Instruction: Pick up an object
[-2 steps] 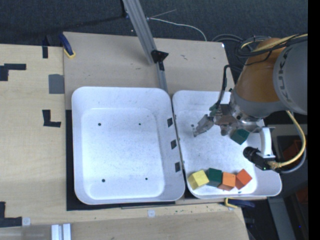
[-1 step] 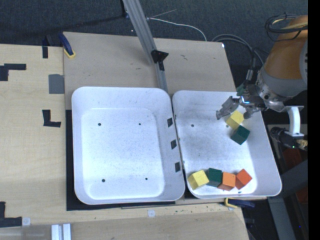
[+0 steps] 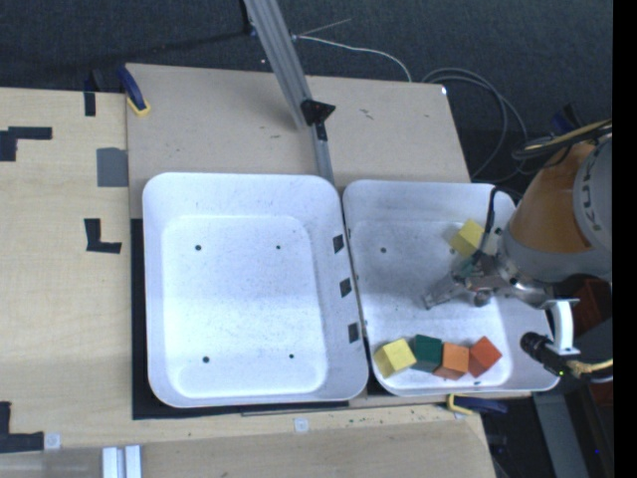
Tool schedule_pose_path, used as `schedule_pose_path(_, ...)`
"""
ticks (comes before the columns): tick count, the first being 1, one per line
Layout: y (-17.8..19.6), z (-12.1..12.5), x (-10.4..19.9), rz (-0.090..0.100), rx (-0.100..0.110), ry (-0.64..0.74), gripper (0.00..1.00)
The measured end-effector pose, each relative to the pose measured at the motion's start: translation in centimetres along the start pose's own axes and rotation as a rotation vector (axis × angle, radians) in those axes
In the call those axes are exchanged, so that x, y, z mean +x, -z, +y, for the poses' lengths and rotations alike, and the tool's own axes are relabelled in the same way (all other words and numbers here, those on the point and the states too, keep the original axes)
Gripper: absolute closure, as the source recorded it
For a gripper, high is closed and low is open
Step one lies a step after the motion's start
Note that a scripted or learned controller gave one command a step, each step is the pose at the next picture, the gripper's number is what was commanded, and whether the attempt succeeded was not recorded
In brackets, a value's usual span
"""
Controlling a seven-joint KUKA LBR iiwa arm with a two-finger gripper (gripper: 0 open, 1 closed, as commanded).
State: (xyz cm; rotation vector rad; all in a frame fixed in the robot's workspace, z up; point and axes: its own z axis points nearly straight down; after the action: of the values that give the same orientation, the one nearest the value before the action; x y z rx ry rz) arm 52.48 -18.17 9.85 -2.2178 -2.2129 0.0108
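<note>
The right bin [image 3: 398, 217] holds several small blocks. Along its front wall lie a yellow block [image 3: 395, 356], a green block [image 3: 426, 350], an orange block [image 3: 455, 359] and a red block [image 3: 485, 354] in a row. A second yellow block [image 3: 467, 236] sits further back near the right wall. My gripper [image 3: 444, 289] is low over the middle of the right bin's floor, pointing left, just in front of that second yellow block and behind the row. No block shows in its grasp.
The left bin [image 3: 159, 267] stands beside the right one, their walls touching at the middle. A grey metal bar [image 3: 284, 48] slants in from the top to the bins' back edge. Cables [image 3: 478, 88] lie behind the right bin.
</note>
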Motion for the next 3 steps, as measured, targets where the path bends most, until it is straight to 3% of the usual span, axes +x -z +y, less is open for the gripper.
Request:
schedule_pose_path(1,-0.6,7.8,-2.7,-0.004,-0.013,0.005,0.00)
schedule_pose_path(2,-0.8,11.7,1.7,0.001,0.031,-0.002,0.00)
schedule_pose_path(3,-0.9,12.1,3.1,-0.003,0.043,-0.011,0.00)
